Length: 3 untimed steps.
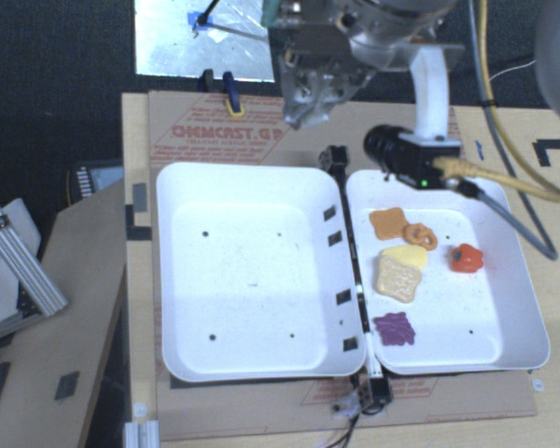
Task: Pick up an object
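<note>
Surface (pixel 93 250): a pale wooden bench under a brown cardboard sheet with red lettering (pixel 226 131), dark floor behind.
Left bin (pixel 182 180): shallow and white, a few dark specks on its floor.
Hand (pixel 303 110): hangs above the far edge of the cardboard, beyond the divide between the bins, well apart from the objects; whether its fingers are open or closed cannot be told.
Right bin (pixel 513 297): white, touching the left bin along a clipped seam.
Purple piece (pixel 394 329): near the front left of the right bin.
Cracker (pixel 398 277): pale square, just behind the purple piece.
Yellow slice (pixel 406 256): touching the cracker's far edge.
Orange slab (pixel 387 223): farthest back.
Pretzel (pixel 420 236): just beside the slab.
Red pepper (pixel 465 259): furthest right, apart from the rest.
</note>
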Each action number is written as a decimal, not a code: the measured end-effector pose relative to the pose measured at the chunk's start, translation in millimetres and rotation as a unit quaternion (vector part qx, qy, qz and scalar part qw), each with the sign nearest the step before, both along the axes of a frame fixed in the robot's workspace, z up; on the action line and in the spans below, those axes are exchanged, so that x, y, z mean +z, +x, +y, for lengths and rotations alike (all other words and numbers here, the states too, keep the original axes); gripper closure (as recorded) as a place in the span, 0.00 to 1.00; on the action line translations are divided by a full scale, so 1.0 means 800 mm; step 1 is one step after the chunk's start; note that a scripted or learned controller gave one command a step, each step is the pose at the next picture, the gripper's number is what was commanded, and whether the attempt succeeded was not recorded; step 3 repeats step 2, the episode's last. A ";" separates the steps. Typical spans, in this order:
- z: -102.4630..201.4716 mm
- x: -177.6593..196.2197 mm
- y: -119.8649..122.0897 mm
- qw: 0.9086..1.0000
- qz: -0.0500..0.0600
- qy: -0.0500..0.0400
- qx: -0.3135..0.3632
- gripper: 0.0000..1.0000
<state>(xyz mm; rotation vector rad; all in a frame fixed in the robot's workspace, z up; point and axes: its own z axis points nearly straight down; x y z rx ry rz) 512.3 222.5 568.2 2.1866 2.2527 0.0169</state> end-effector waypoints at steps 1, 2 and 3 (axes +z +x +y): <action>-0.115 -0.138 -0.034 1.000 0.009 -0.005 -0.018 1.00; -0.036 -0.127 -0.033 1.000 0.003 -0.002 -0.010 1.00; -0.036 -0.127 -0.033 1.000 0.003 -0.002 -0.010 1.00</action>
